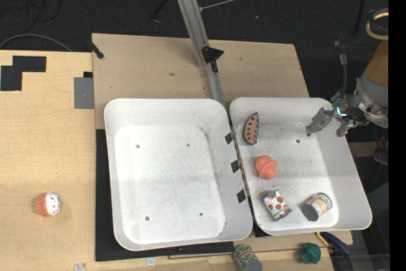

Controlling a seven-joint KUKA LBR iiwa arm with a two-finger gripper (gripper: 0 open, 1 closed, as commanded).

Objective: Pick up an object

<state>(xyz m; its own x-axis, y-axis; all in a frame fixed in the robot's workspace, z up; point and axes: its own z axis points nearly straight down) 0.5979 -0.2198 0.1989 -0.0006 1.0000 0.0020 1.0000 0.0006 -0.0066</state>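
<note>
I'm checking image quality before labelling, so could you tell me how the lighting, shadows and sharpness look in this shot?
Camera view: lighting is even and soft, with the bench bright against a dark floor; the left bin shows a faint brighter band across its upper floor; the objects in the right bin cast only slight shadows; no strong glare; the pincer and small objects look slightly soft.

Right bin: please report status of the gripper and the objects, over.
Gripper open, over right bin's upper right, holding nothing. Watermelon slice, orange lump, spotted can, tin can all lying loose. Nothing blocks approach.
</note>
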